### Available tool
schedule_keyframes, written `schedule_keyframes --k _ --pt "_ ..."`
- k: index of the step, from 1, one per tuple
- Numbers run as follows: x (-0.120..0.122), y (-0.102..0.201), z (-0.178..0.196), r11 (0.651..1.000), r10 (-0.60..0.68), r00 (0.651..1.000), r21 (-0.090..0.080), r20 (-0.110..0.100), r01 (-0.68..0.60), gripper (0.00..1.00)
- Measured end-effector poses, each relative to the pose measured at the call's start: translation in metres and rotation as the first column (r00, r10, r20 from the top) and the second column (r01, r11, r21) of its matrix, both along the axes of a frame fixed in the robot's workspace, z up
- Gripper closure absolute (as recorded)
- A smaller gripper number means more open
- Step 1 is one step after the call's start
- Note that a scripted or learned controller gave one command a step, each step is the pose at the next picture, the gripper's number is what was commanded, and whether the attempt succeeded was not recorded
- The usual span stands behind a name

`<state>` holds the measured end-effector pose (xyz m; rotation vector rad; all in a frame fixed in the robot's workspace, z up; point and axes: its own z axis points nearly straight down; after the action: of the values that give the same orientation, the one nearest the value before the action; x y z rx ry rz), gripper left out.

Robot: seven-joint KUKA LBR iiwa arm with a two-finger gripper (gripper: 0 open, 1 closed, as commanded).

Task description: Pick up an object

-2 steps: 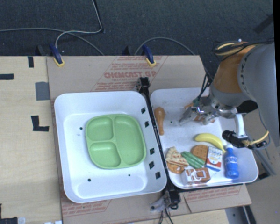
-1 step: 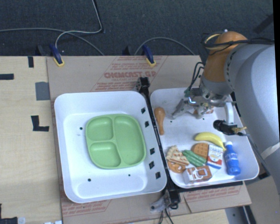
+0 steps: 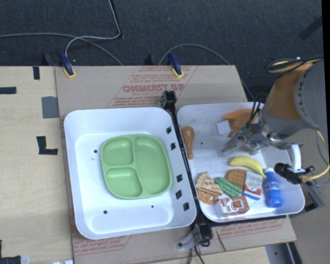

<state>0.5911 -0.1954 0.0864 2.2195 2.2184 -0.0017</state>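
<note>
White plastic makes up the two shallow bins: the left bin (image 3: 78,161) carries a green divided plate (image 3: 136,165), and the right bin (image 3: 205,113) holds the clutter the task draws from. The grey arm (image 3: 296,108) with its orange band reaches in from the right, and its gripper (image 3: 240,144) hangs low over the upper middle of the right bin, near a small grey block (image 3: 224,128) and an orange piece (image 3: 239,118) at the back wall. I cannot tell how the claw stands, and nothing is visibly caught in it, so by my reading the pick is not yet made; closing on something and lifting it clear remain. The candidates lie close by: a banana (image 3: 247,164) just below the gripper, a blue bottle (image 3: 272,189) toward the right wall, a drumstick (image 3: 188,139) by the divider, then a waffle (image 3: 206,187), a green strip (image 3: 229,187) and small cartons (image 3: 235,205) along the front
</note>
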Motion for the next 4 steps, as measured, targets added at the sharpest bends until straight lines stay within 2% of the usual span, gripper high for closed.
schedule_keyframes --k 1,2,3,4 --pt "0.069 0.017 -0.003 1.000 -0.008 0.999 0.006 -0.043 0.008 0.00" --pt "-0.023 -0.005 0.000 1.000 0.000 1.000 0.000 -0.001 0.000 0.00" --pt "-0.065 0.029 0.000 1.000 0.001 1.000 0.000 0.004 -0.001 0.00" --pt "-0.064 0.029 0.010 1.000 0.001 1.000 -0.001 0.005 -0.001 1.00"
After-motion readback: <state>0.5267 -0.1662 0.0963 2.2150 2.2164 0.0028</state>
